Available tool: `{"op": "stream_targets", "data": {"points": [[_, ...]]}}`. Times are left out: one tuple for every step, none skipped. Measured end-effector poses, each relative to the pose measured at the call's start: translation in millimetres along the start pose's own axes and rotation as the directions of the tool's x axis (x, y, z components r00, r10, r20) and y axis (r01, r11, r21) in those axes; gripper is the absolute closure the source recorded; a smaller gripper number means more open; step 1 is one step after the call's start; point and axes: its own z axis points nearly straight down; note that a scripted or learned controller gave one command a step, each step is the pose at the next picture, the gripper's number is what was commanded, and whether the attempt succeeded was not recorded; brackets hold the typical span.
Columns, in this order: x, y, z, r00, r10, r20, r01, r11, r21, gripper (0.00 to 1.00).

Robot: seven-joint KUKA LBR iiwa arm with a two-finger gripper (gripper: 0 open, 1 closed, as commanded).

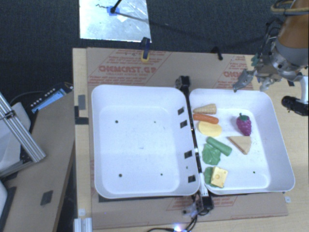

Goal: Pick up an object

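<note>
Purple grapes lie near the right bin's far right edge, closest to the gripper, which hovers spread and empty over the far rim and should descend straight, centred.

Even overhead light, soft focus throughout.
Both white bins read bright, nearly washed out; foil sheet at top glares pale. Shadows faint and short. Dark carpet underexposed. Arm at right edge slightly blurred.
</note>
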Motion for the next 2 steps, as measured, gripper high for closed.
{"op": "stream_targets", "data": {"points": [[41,19,82,1.000,-0.005,-0.002,0.005,1.000,0.004,0.00],[144,20,75,1.000,-0.011,-0.004,0.011,1.000,0.000,0.00]]}}
